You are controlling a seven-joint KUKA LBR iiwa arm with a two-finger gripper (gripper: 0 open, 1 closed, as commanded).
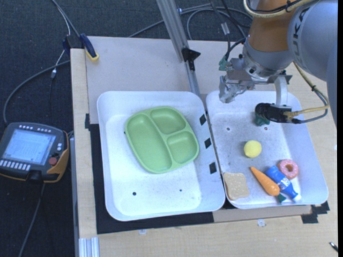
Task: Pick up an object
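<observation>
The right bin (305,138) holds a yellow ball (253,149), an orange carrot (264,180), a blue bottle-like toy (282,185), a pink ring doughnut (289,168) and a tan slice of bread (236,185). The toys cluster in the bin's near half. My gripper (229,94) hangs over the far left corner of that bin, well apart from the ball and the other toys. I see nothing held in it.
The left bin (115,159) carries a green divided plate (162,139). A metal pole (179,42) slants down to the gap between the bins. A black connector with cables (270,113) hangs off the arm above the right bin. A teach pendant (32,151) lies off the bench at the left.
</observation>
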